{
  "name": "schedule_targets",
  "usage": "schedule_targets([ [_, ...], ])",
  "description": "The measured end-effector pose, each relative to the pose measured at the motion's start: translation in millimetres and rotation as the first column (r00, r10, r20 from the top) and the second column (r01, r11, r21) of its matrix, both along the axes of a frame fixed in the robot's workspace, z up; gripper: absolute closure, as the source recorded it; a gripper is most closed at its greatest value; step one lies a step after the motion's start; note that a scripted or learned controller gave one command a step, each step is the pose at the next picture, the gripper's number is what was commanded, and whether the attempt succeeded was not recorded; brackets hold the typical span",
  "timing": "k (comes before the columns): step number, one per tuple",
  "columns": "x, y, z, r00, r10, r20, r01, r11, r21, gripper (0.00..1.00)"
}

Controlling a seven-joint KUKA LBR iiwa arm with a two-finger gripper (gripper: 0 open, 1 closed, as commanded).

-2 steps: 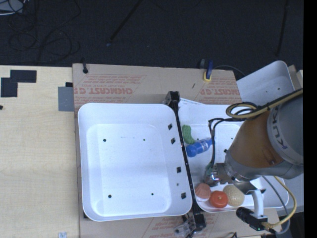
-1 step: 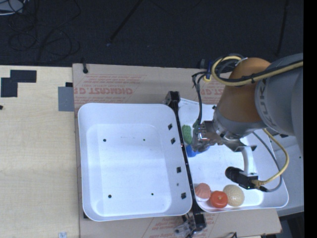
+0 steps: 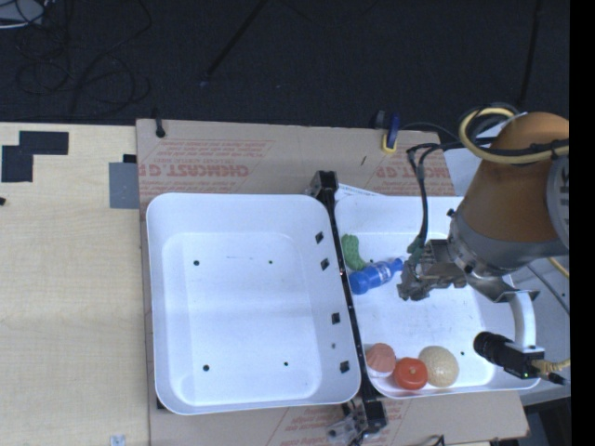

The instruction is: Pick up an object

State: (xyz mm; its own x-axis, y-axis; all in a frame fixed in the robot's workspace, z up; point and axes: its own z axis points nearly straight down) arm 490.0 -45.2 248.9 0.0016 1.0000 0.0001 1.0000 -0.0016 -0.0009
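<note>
I am holding the hand (image 3: 416,284) low in the right white plastic bin (image 3: 437,328), and from this slanted view I cannot tell how it is set or whether anything is in it. The small blue plastic bottle (image 3: 374,276) is lying on its side near the divider, just to the camera's left of the hand, its nearer end almost touching the hand. A green soft-looking piece (image 3: 351,249) is sitting just beside the bottle's far end. I am judging the bottle light, stiff and rather slippery, likely to roll, so I would be taking it across the middle of its body. Along the bin's near edge, well apart from the hand, a pink rounded object (image 3: 379,357), a red round object (image 3: 410,373) and a cream round object (image 3: 439,365) are crowding together.
</note>
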Motion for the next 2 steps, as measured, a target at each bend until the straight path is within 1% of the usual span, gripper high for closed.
schedule_targets([
  [2,1.4,-0.5,15.3,1.000,0.003,-0.009,-0.003,1.000,0.001,1.00],
])
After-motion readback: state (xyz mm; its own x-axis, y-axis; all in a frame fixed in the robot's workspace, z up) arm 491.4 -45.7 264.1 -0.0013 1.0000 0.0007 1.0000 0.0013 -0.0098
